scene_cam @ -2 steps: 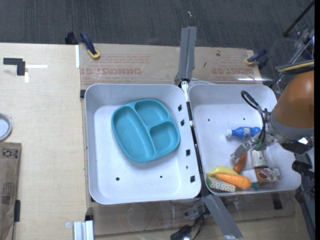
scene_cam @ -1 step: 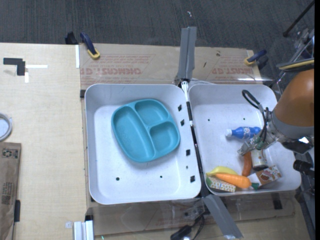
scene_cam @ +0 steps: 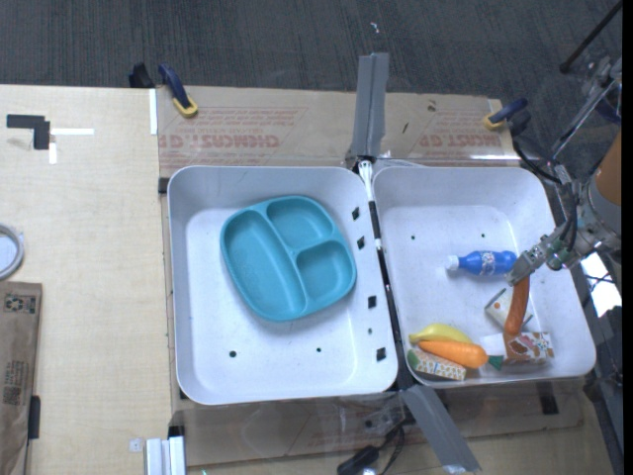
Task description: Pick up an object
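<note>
Left bin [scene_cam: 198, 364]: teal plate [scene_cam: 287, 257]; right bin [scene_cam: 435, 206]: bottle [scene_cam: 485, 262], possibly carrot [scene_cam: 455, 351]

Light wooden bench [scene_cam: 79, 216] bearing two shallow white bins side by side: left bin [scene_cam: 188, 295] and right bin [scene_cam: 435, 216]. A cardboard sheet [scene_cam: 267, 127] lies beneath their far edges. A tape roll [scene_cam: 8, 253] rests near the bench's left edge.

Arm: enters from right edge, wrist angled down-left.
Gripper [scene_cam: 529, 262]: low over right side, tip pointing left.
</note>
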`<state>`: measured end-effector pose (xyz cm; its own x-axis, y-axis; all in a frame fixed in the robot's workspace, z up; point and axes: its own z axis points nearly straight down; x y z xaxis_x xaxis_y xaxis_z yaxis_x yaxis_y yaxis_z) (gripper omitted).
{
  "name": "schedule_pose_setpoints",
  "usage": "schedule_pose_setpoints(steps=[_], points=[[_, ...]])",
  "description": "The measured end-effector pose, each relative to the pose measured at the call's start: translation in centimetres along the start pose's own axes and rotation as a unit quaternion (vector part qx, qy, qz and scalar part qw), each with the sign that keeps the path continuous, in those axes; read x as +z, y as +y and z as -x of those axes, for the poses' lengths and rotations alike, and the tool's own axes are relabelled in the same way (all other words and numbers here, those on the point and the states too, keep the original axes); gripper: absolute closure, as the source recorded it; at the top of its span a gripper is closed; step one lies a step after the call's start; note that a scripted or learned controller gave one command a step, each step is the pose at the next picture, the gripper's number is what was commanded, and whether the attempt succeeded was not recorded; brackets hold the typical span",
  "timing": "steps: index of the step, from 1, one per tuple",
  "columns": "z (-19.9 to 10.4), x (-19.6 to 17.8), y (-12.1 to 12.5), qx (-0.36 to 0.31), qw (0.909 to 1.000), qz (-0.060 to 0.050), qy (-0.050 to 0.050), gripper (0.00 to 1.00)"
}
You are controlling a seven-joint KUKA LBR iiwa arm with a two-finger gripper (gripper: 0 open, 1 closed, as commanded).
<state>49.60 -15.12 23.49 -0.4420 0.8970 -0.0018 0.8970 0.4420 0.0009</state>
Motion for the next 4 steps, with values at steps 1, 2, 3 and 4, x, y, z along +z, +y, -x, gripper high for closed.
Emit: schedule_pose_setpoints(steps=[1,2,3,4], points=[[0.0,0.0,0.0,0.000,1.0000,0.000,0.000,0.00],[2.0,13.8,1.3,0.009,1.0000,0.003,-0.001,0.00],[2.1,12.8,1.4,0.010,0.9999,0.005,-0.001,1.00],[2.1,12.9,1.4,0.010,0.9999,0.004,-0.001,0.00]])
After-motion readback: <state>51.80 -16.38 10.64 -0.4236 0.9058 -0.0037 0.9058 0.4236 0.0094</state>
